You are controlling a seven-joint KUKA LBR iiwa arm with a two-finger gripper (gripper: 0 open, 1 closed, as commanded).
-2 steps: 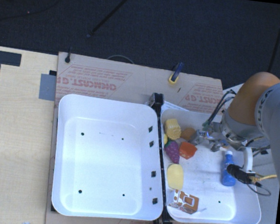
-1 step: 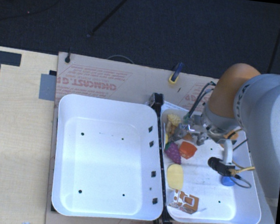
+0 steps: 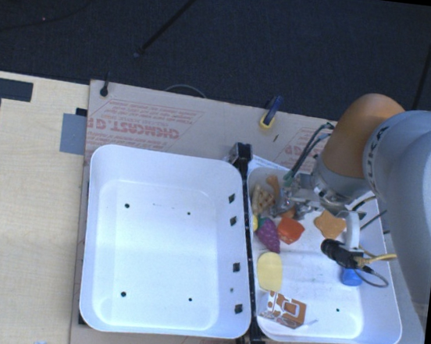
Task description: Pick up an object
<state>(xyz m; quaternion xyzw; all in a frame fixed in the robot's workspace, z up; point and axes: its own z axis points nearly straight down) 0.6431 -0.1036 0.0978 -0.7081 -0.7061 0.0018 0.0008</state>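
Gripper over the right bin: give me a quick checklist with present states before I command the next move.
1. Gripper low over the right bin: ok.
2. Finger state readable: cannot tell.
3. Object held: cannot tell.
4. Targets nearby, orange piece and purple piece: ok.
5. Targets well separated: not ok, clustered.
6. Yellow object lies apart, easier pick: ok.

We see two bins side by side on the counter (image 3: 14,204). The toys (image 3: 269,270) all lie in the right bin (image 3: 372,326), near its left wall, with the arm (image 3: 405,169) above them.
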